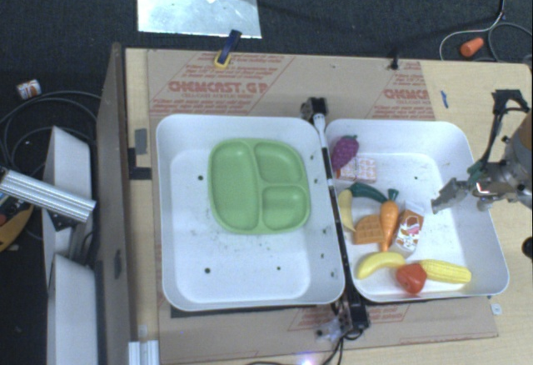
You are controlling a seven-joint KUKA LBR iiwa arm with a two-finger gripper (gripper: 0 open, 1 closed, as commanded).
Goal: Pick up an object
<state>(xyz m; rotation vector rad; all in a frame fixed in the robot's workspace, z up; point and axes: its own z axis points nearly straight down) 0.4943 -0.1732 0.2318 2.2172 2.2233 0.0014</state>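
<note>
I see the jaws hanging empty, slightly parted; the carrot lies toward eight o'clock, its length running twelve-to-six.

Two white bins, one green plate, about nine toy foods.

Arm cut off by the right edge, end effector blurred, finger state unreadable, small carton's print too tiny to read
</note>
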